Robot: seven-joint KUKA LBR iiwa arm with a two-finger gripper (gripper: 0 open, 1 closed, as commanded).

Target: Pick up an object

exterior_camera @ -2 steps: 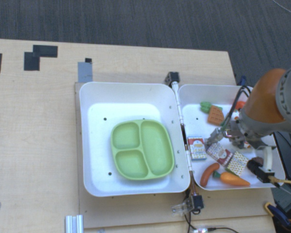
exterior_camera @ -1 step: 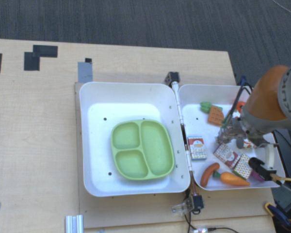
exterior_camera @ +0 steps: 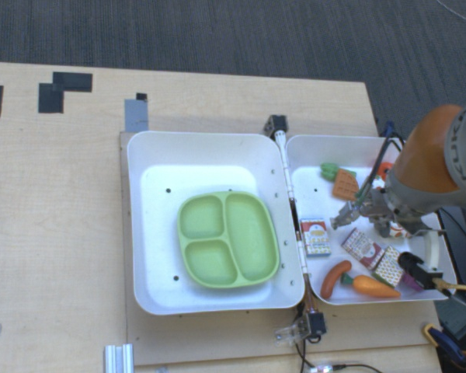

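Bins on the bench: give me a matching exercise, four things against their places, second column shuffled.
1. green divided plate
2. small red and white box
3. orange carrot
4. gripper

A. right bin, front edge
B. left bin
C. over the middle of the right bin
D. right bin, beside the divider between the bins

Pairs: 1-B, 2-D, 3-A, 4-C

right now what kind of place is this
Probably a robot test lab: a robot arm reaches over two white bins on a wooden bench, one holding a green plate, the other small toy foods.
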